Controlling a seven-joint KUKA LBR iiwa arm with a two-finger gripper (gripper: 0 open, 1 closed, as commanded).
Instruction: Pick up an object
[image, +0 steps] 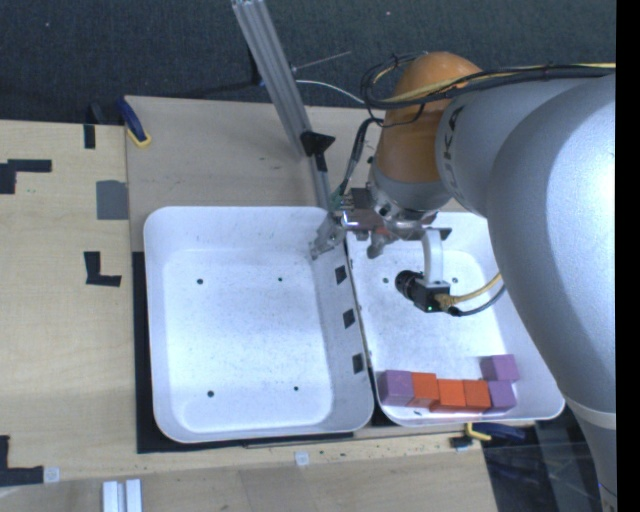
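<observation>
Gripper (372, 238) state first: we found it at the upper middle of the frame, hanging over the far end of the ridge where the two bins met, but we could not tell how it was set or whether it had hold of anything, because the wrist and its fittings covered it from above.

Going from the left, we saw the wooden bench (60, 340) with dark tape marks and a grey patch along its left side. Next came the left bin (165, 235), a shallow white tray whose floor carried small dark specks. A slanted metal rail (285, 90) ran down from the top of the frame toward the far corner of that bin, with a black clip on it.

Right of the ridge lay the right bin (475, 235). The arm (540, 200), grey and bulky, filled the right side of the frame, and its orange band (425, 110) sat above the wrist at the top centre. A small black part with a yellow cable (475, 297) hung just below the wrist, over the bin floor.

The blocks (450, 388) were in the lower corner of the right bin, well apart from the gripper: a purple one at the left, orange ones in the middle, and purple ones at the right, all touching in a row against the near wall.
</observation>
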